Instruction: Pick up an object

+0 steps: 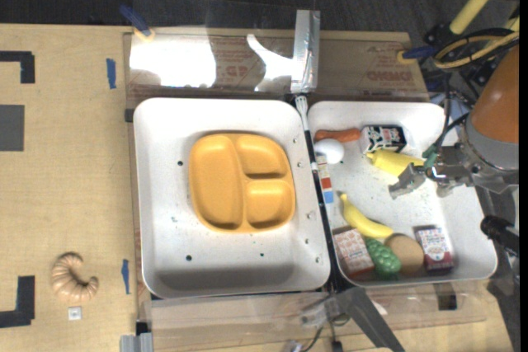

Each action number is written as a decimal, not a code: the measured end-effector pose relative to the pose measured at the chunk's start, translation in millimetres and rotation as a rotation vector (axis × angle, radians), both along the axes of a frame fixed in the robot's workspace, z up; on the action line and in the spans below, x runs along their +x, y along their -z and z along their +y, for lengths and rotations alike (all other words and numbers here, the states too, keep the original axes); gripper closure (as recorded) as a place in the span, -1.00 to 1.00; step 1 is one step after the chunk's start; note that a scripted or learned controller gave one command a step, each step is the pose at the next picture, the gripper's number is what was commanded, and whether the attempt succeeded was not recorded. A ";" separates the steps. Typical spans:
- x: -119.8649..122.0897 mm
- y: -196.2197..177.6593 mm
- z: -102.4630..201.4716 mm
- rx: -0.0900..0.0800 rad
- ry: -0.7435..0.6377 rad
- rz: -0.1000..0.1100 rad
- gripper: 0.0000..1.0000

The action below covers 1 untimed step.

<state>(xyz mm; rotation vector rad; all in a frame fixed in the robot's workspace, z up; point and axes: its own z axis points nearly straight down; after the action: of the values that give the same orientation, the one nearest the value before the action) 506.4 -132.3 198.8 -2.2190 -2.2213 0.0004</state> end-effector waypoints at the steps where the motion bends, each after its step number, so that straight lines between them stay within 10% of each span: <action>1: -6.2 87.4 25.7 -0.002 0.067 -0.007 -1.00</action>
<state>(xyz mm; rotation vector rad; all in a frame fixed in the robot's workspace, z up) 500.2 -106.6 111.4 -2.2966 -2.1504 -0.0053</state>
